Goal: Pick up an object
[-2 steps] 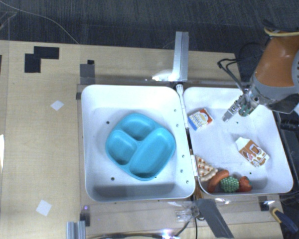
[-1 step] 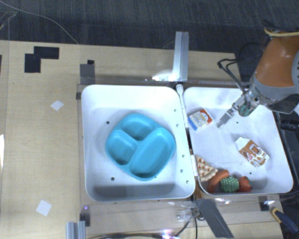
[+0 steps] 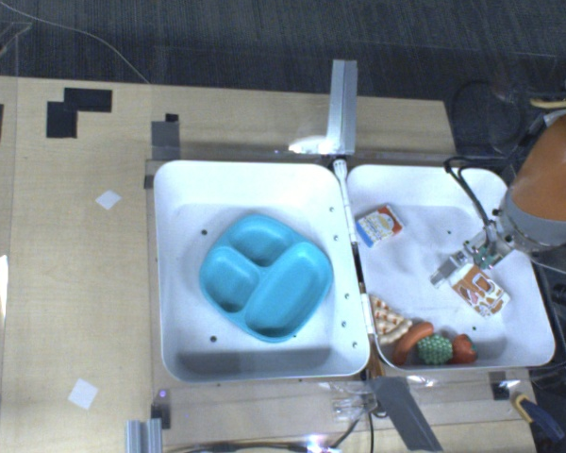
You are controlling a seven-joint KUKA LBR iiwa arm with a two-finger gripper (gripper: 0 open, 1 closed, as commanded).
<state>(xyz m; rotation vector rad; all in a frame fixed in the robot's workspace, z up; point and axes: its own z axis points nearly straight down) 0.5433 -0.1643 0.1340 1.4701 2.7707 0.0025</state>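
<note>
My gripper (image 3: 460, 264) hangs low in the right bin (image 3: 424, 192), toward its right side. Directly beside and below it lies an orange-and-white snack packet (image 3: 483, 293), touching or nearly touching the gripper tip. A small white carton with an orange picture (image 3: 378, 225) lies at the bin's upper left. Along the front wall sit a waffle-patterned piece (image 3: 387, 316), a brown sausage (image 3: 411, 338), a green knobbly toy (image 3: 435, 349) and a red piece (image 3: 464, 348). The arm's orange band (image 3: 552, 173) rises at the right edge.
The left bin (image 3: 179, 206) holds a blue divided plate (image 3: 264, 276). A metal post (image 3: 343, 102) stands behind the wall between the bins. A black cable (image 3: 472, 196) loops over the right bin's back corner. Bare white floor lies in the right bin's middle.
</note>
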